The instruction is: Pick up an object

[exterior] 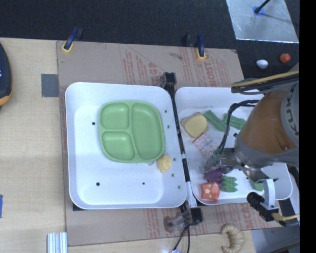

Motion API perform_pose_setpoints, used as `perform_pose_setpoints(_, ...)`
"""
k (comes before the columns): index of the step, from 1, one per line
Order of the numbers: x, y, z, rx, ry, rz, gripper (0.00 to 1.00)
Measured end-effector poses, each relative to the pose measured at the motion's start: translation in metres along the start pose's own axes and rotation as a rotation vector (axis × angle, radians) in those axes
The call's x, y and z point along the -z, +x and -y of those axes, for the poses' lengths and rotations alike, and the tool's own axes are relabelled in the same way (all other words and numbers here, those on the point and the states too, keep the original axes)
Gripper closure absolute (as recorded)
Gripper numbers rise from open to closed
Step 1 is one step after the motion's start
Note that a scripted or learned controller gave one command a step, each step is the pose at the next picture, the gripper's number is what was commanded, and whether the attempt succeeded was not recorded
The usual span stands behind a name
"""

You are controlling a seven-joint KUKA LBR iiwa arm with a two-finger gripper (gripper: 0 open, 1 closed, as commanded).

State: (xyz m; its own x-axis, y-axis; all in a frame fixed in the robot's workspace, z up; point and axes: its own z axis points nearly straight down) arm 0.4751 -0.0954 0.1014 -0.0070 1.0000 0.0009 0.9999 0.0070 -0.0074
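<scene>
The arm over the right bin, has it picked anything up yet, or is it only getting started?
Nothing looks picked up yet. The arm has reached over the right bin, and its tool is low among the toys, right by a purple piece. Whether it has gripped that piece cannot be told here. Left to do: a firm grip and a lift. The green plate sits untouched in the left bin.

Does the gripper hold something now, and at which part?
It cannot be told: the gripper is low over a purple item in the right bin, its hold hidden.
</scene>
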Motion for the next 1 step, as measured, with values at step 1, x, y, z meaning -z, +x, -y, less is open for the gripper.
perform_pose_setpoints(1,0.0936,0.0633,-0.0903,-0.002,-0.01,0.002,1.0)
